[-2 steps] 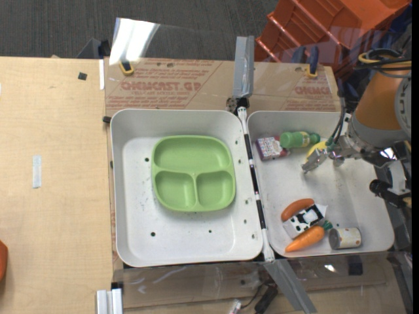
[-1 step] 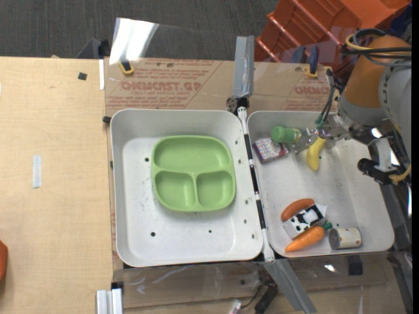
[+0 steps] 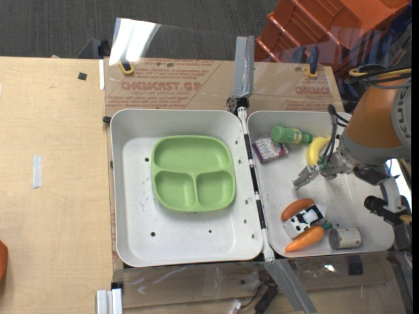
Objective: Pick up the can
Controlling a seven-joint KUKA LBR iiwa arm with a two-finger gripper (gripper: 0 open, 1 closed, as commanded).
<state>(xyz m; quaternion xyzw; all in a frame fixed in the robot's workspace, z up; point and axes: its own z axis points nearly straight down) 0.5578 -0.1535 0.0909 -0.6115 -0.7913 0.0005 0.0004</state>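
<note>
On the left of the table (image 3: 52,175) we see the first bin (image 3: 124,195) carrying a green plate (image 3: 194,173) with three wells; a hinge-like divider separates it from the second bin (image 3: 353,205), where the clutter lies. Reading across that bin, we find a small purple packet (image 3: 269,149) and a green bottle (image 3: 291,135) near the far wall, a banana (image 3: 317,150) just beside them, and toward the near edge an orange sausage-shaped toy (image 3: 298,208), a black-and-white carton (image 3: 305,220) and a carrot (image 3: 306,239) bunched together. The can (image 3: 345,238) lies on its side just right of the carrot, in the bin's near right corner. The gripper (image 3: 314,173) hangs over the bin's middle, well apart from the can, its fingers (image 3: 302,178) spread part way and holding nothing. We judge the can light, rigid and smooth, likely to roll or slip under a glancing touch; the soundest hold looks to be across its round body at mid-length, fingers straddling it from above, clear of the carrot.
</note>
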